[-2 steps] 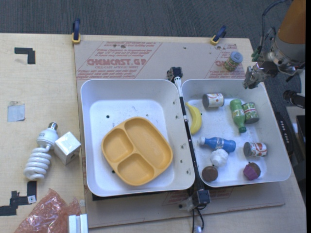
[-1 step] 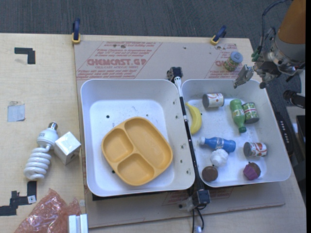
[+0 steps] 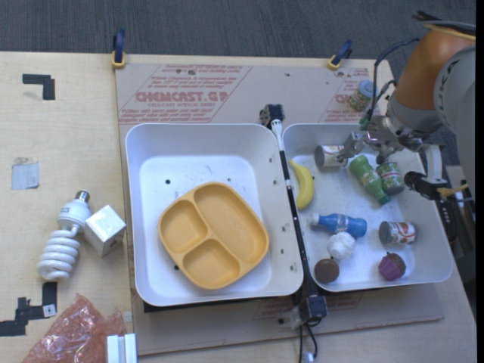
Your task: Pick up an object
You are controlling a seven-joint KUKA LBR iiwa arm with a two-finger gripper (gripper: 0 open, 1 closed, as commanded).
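Green plastic bottle (image 3: 368,176), lying tilted near the 12 o'clock edge of the right white bin (image 3: 431,271) — looks like the likeliest pick, since the gripper (image 3: 373,144) hangs right above its upper end. Can't tell how far open the claw is or whether anything sits between its tips; too much metal clutter there to read. Best bet for a clean grab: come down square across the bottle's narrow width, not along its length, and stay off the small can with the green label (image 3: 391,177) touching it at 3 o'clock. Also a silver can (image 3: 329,156) lying just at 9 o'clock, easy to bump. Further out at 7 o'clock: yellow banana (image 3: 303,184), blue plastic bottle (image 3: 342,223), white garlic-shaped lump (image 3: 342,244). Over in the left white bin (image 3: 144,165), a yellow divided plastic tray (image 3: 212,235), well apart. Grey arm with the orange band (image 3: 431,66) cut off at the frame's 3 o'clock edge; wrist covers some bin wall.
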